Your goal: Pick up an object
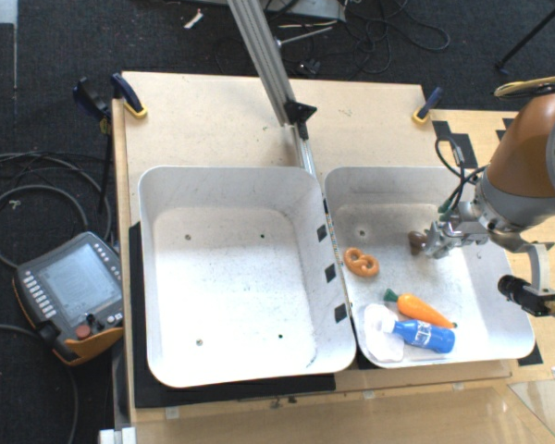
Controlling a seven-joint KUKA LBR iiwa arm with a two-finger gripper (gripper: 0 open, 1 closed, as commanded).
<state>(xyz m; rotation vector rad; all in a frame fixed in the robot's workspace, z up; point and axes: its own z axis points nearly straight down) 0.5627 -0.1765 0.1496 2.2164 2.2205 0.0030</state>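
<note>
Seen from above at a slant: gripper (437,242) low in the right bin (499,339), near its far right part, with no telling whether clenched or released. Toward the near side of the same bin, a pretzel (361,263) lying alone, then a carrot (424,310) just beside a blue bottle (425,337) and a white piece (381,333). Left bin (157,202) beside it on the bench (213,118).
</note>
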